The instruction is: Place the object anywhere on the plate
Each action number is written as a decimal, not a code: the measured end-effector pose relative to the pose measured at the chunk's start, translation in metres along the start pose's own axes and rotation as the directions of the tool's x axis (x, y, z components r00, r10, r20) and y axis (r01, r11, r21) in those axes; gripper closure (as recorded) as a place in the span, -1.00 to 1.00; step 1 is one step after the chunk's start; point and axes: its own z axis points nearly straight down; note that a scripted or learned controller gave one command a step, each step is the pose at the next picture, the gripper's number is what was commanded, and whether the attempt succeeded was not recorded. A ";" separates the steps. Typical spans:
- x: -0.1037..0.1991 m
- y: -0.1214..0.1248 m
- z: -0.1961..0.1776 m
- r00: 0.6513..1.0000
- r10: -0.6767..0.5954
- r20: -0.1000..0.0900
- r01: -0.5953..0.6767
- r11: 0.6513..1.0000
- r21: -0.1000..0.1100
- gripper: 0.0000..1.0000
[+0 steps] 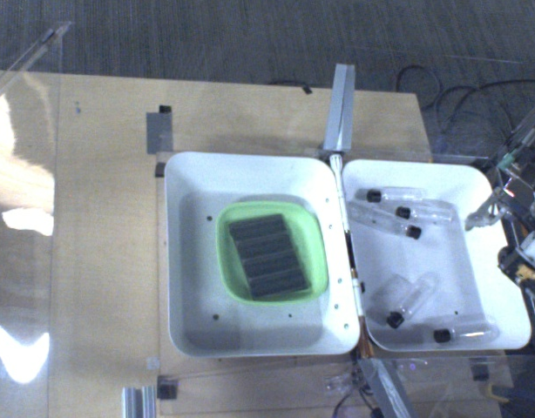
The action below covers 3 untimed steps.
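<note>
In the left bin (185,259), square green plate (233,273), ribbed dark block (267,257)

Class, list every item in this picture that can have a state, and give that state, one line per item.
green plate: lying flat in the left bin, carrying a dark ridged block
dark ridged block: lying flat on the plate
clear tubes: lying on their sides in the right bin, black caps on

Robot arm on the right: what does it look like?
The arm's end, beside the right bin, has dark blocky parts mixed with pale grey pieces and a small greenish spot near the top. Thin dark cables lie behind. It is too blurred for markings.
</note>
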 end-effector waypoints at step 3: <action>-0.023 0.023 -0.037 0.982 0.190 0.000 -0.190 0.982 -0.002 -1.00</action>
